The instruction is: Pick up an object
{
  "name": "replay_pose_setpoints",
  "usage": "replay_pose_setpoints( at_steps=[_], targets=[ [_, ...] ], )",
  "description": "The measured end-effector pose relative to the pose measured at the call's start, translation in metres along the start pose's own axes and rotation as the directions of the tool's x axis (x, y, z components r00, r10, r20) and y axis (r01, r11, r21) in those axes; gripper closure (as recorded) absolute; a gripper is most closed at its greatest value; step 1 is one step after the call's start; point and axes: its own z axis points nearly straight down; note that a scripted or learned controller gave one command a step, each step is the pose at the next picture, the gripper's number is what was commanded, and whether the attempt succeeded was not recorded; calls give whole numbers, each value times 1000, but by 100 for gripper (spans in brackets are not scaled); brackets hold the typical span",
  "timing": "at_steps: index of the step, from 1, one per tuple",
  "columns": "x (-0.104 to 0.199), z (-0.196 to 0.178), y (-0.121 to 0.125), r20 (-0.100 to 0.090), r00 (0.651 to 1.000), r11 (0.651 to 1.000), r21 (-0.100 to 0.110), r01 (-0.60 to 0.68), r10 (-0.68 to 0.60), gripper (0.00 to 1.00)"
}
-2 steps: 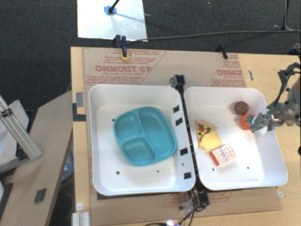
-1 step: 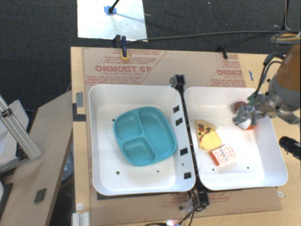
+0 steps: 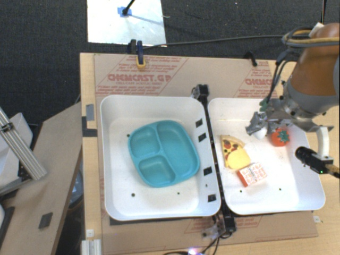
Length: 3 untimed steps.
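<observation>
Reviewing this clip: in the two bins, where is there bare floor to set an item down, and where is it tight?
Left bin: bare strips around the teal tray, widest along its near wall. Right bin: open floor at the near right, beyond the red-and-white box. Crowded between pizza slice, yellow piece, tomato and gripper.

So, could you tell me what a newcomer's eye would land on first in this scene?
Probably the teal divided plate, alone in the left bin. Next, the grey-and-orange arm reaching over the right bin, its end effector hovering near a red toy tomato. A pizza slice, a yellow piece and a small red-and-white box cluster nearer the divider.
</observation>
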Motion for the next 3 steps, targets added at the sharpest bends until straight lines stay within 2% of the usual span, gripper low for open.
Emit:
replay_pose_setpoints(
  at_steps=[2,3],
  targets=[
    [111,-3,38,-1,1000,1000,1,0,0,100],
    [151,8,49,0,1000,1000,1,-2,2,100]
  ],
)
